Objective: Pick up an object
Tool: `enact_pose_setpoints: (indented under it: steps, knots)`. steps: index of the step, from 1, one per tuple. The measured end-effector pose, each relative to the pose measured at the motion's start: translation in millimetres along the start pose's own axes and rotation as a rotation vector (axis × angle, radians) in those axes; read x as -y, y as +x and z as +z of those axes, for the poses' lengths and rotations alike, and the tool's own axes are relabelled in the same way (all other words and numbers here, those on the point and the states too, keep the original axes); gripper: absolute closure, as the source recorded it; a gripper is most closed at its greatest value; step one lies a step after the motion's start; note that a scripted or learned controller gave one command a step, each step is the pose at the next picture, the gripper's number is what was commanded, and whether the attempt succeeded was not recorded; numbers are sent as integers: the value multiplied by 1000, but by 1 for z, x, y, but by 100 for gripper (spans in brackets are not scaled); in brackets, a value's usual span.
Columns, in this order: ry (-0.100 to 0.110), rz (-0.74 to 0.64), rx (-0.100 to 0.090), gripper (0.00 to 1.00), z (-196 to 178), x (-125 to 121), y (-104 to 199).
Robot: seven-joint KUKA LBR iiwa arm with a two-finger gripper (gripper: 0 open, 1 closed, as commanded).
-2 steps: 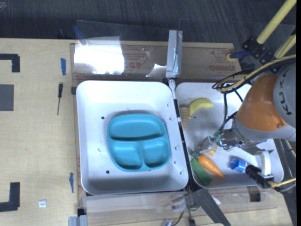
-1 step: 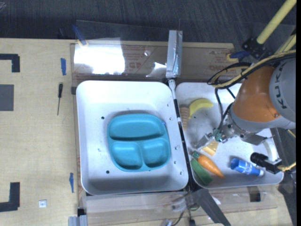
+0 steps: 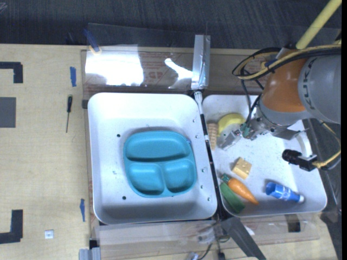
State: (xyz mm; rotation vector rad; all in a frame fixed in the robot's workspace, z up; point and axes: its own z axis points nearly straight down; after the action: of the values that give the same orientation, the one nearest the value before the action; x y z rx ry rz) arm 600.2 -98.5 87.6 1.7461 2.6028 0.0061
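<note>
Approach step: gripper (image 3: pixel 234 136) low in right bin (image 3: pixel 317 196), just beside yellow toy (image 3: pixel 230 121); can't tell jaw state. Carrot (image 3: pixel 241 189), cheese wedge (image 3: pixel 241 168), blue tube (image 3: pixel 283 192) lie loose. Next: centre on one, close.

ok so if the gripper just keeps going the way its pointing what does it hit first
The gripper points down and to the view's left, toward the right bin's left edge. Likely the first contact is the yellow object or the ridged tan piece beside it, though depth from this slanted view is unclear.
</note>
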Motion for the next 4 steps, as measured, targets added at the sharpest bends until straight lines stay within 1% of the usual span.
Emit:
enact_pose_setpoints:
  steps: [1, 2, 3, 4]
  knots:
    - [7, 106, -3, 0, -15, 84, 3]
    - [3, -41, 0, 0, -16, 112, 39]
    - [3, -14, -3, 0, -1, 79, 11]
    - [3, 218, -1, 0, 2, -24, -36]
